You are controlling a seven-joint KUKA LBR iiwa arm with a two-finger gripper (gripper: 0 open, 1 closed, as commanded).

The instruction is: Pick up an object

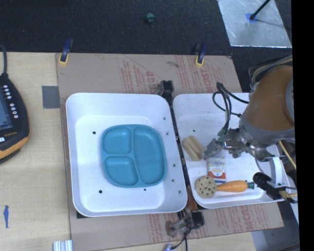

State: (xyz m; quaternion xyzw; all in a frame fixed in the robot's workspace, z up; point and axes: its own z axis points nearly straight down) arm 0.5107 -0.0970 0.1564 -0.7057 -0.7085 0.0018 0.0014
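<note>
My claw sits low in the right bin, hanging directly above the small white-and-orange carton. I cannot tell from this slanted view how the claw is set; the metal at the wrist hides the tips, and I see nothing clearly pinched there. So I read this as the approach or descent step of the pick, not a grasp made.

Just beside the claw, toward the bin divider, lies a tan bread roll. Below the carton a round cookie touches the end of an orange carrot, which runs along the bin's near wall. Any of these would do as the object; the carton is nearest.

Next I would want the claw centred over the carton and lowered squarely, clear of the roll, before closing, then a lift to check it comes up.

The left bin holds a blue divided plate. A teach pendant rests on the table at far left.
</note>
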